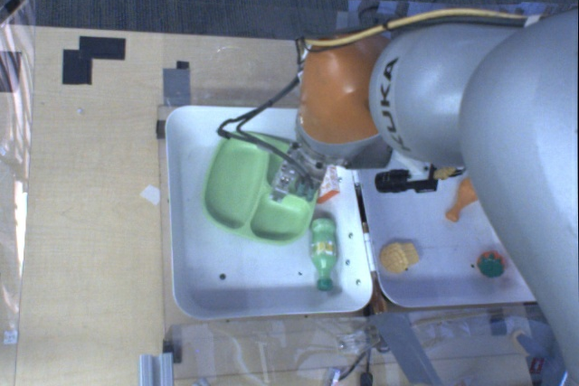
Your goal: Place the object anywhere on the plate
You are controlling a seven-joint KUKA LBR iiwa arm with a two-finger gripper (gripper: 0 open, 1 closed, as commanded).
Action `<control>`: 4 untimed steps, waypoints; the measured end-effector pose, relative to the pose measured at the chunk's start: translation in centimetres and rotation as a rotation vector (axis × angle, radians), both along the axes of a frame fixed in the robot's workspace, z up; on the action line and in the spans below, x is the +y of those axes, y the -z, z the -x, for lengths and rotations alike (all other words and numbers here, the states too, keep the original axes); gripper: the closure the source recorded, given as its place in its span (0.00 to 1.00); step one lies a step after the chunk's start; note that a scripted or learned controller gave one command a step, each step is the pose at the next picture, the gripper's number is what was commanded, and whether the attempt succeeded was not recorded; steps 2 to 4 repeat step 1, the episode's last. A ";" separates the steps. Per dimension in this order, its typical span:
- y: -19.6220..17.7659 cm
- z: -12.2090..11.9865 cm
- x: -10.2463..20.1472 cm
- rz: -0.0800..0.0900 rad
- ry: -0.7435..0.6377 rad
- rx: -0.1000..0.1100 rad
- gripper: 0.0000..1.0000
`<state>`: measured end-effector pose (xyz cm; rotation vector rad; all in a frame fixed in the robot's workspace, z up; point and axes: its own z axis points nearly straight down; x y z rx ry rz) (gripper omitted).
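A light green divided plate (237,185) lies in the left white bin (194,285), toward its back. My gripper (292,181) hangs over the plate's right side, at the divider between its two sections, and the grey and orange wrist hides much of it from above. Whether anything is held there is hidden. A green plastic bottle (323,252) lies just right of the plate, near the bin's right wall. A small red and white object (330,183) peeks out beside the wrist.
The right bin (425,292) holds a yellow corn-like piece (399,256), an orange object (461,200) and a small green and red item (491,264). The arm's bulk covers the back of the right bin. The bins sit on a wooden bench (90,194).
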<state>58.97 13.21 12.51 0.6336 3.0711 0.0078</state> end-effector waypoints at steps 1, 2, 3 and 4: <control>0.1 0.0 -0.1 0.001 0.000 0.000 0.00; 0.1 0.0 -0.1 0.001 0.000 0.000 0.00; 0.1 0.0 -0.1 0.001 0.000 0.000 0.00; 0.1 0.0 -0.1 0.001 0.000 0.000 0.00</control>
